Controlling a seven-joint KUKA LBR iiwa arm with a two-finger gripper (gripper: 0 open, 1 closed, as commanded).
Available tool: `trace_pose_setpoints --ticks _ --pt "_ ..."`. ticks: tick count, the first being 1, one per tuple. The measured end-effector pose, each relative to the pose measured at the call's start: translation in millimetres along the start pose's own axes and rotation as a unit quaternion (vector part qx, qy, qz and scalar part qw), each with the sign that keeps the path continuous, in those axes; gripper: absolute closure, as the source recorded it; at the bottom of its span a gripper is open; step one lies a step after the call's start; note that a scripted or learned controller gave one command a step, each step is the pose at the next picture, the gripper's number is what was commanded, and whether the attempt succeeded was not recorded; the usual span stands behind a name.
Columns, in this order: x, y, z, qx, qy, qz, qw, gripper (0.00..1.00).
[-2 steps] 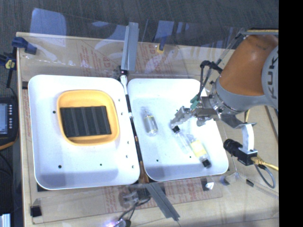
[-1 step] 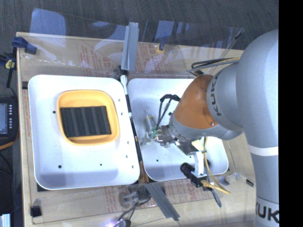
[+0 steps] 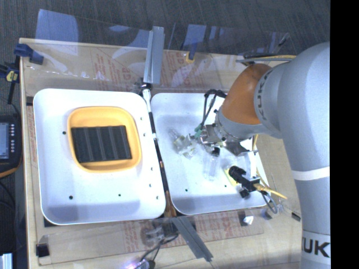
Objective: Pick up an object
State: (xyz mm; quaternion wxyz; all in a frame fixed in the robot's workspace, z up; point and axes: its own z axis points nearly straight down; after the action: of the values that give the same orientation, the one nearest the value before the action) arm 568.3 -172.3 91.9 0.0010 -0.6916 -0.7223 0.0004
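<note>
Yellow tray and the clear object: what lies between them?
Camera view: between yellow tray and clear object, just bare bin floor and the two bins' meeting rims.

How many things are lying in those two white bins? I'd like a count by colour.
Yellow tray with a dark ribbed middle, in the left bin: 1
Clear plastic pieces in the right bin: 2, the second one fainter and hard to make out
Total: 3
</note>
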Motion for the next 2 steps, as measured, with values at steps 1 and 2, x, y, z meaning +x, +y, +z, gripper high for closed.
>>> trace_pose_setpoints --ticks 1,2 --pt "0.1 0.0 -9.7 0.001 0.0 -0.002 1.0 1.0" --pt "0.1 0.0 -9.8 0.001 0.0 -0.002 1.0 0.0"
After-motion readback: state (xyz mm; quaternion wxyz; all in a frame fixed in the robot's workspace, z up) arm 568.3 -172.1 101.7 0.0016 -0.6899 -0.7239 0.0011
